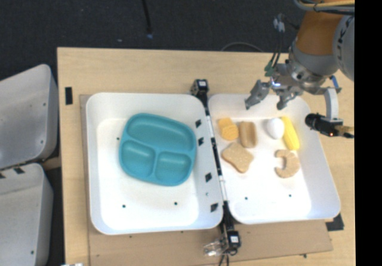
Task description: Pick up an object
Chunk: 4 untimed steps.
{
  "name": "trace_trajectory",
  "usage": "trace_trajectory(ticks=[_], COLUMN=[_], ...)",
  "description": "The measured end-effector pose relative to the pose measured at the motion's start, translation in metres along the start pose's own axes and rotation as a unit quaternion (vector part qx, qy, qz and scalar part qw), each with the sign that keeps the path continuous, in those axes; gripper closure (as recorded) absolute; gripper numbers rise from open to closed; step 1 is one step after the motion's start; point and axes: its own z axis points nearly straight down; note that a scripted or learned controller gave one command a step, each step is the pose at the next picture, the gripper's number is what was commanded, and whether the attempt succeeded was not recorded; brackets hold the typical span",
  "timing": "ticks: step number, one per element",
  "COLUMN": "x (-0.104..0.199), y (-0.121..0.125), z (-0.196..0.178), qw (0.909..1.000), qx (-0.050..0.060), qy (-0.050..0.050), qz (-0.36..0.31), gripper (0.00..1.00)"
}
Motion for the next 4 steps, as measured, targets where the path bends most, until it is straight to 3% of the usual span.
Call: trace_trajectory(ticks=[1,3,4], x=[0.0,-0.001,-0.002], y=[0.002,0.005,0.009], z=[-0.008,0.097,0.137], qw=[1.0,1.0,0.9999], qx=[-0.006,-0.004,-0.01], qy=[-0.001,-0.001,0.0], qz=[-0.002,0.002,0.003], gripper=[0.0,0.0,0.0])
